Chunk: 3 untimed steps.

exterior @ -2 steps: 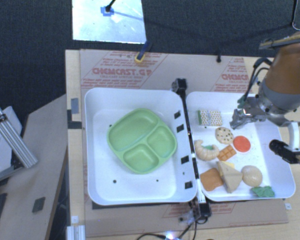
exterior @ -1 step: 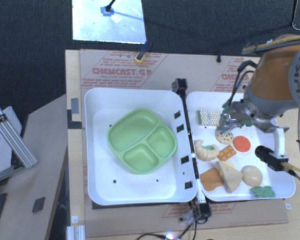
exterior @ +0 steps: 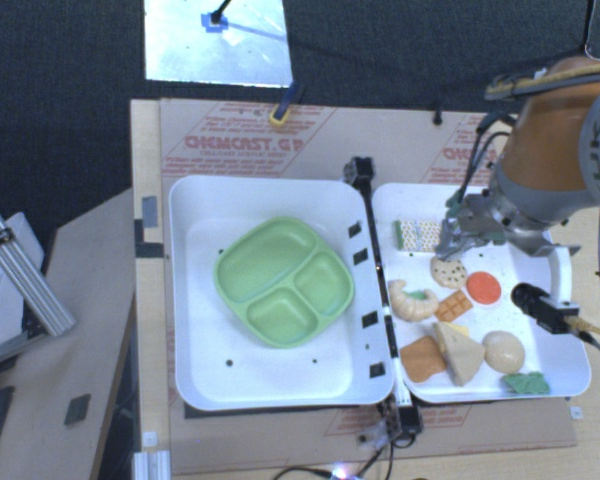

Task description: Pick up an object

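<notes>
Cookie (exterior: 447,270) is my pick: a round, speckled biscuit lying near the middle of the right bin (exterior: 580,373), just under where the gripper (exterior: 458,236) hangs. The arm (exterior: 555,138) comes in over that bin's far right corner, and the tool sits low above the gap between the cookie and the patterned wafer (exterior: 417,234) by the bin's far edge. From my seat the tool is a dark cluster, and I cannot tell how wide it stands or whether it has anything in it; nothing shows caught in it.

The trouble is crowding. The shrimp (exterior: 412,301) curls just beside the cookie toward the divider, the orange cracker (exterior: 454,306) nearly touches it on the near side, and the red disc (exterior: 484,288) lies just to its other side. The cheese wedge (exterior: 457,351), orange slab (exterior: 421,358), pale bun (exterior: 503,351) and green leaf (exterior: 526,383) fill the near end.

I judge a straight drop best, centred on the cookie, closing across the line that runs from wafer to cracker only if that gap allows; otherwise across the shrimp-to-disc line. A flat biscuit will want the tips right down at the floor.

The left bin (exterior: 195,368) carries the green divided plate (exterior: 283,281).
</notes>
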Available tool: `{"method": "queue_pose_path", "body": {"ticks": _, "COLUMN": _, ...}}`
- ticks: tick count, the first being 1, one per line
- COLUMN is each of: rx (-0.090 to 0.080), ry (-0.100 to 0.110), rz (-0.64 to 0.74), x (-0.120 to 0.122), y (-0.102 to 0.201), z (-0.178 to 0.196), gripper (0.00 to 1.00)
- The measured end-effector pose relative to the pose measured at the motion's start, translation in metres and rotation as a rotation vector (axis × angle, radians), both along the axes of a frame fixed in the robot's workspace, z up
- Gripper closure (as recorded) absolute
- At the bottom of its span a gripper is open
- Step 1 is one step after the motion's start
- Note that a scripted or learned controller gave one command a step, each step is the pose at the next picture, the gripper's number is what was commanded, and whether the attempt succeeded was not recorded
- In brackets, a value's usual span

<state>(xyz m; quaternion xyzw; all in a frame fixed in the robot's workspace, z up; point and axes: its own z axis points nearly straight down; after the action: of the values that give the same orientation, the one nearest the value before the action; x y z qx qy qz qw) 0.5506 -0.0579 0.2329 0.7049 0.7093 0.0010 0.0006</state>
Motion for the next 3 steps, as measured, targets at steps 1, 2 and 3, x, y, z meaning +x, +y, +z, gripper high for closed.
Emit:
{"method": "queue_pose_path", "body": {"ticks": 1, "rx": 0.000, "ry": 0.000, "rz": 0.001, "x": 0.011, "y": -0.002, "z": -0.001, "gripper": 1.00}}
{"method": "queue_pose_path", "body": {"ticks": 2, "rx": -0.001, "ry": 0.002, "rz": -0.006, "x": -0.005, "y": 0.000, "z": -0.008, "gripper": 1.00}}
{"method": "queue_pose_path", "body": {"ticks": 3, "rx": -0.002, "ry": 0.001, "rz": -0.006, "x": 0.007, "y": -0.009, "z": -0.017, "gripper": 1.00}}
